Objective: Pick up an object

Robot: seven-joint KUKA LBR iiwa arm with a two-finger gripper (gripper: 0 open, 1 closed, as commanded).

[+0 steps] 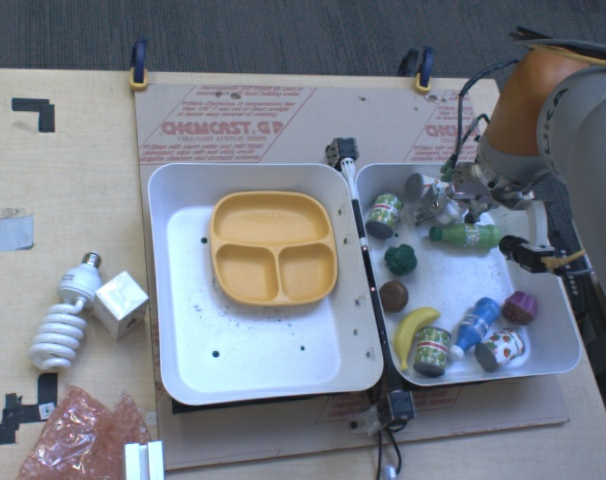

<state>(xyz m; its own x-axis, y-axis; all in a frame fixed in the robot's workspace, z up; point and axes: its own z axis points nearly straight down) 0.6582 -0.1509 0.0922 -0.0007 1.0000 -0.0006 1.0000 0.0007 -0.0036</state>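
Pincer (441,200) low in right white bin (543,353) – beside green plastic bottle (467,235); finger state unclear.

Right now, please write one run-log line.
arm: over right bin | gripper: by green bottle | grasp: unclear | tray: left bin

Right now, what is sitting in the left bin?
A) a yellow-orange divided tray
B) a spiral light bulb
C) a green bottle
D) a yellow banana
A: the yellow-orange divided tray lies in the left bin, while the banana and green bottle are in the right bin, and the spiral light bulb lies out on the bench.
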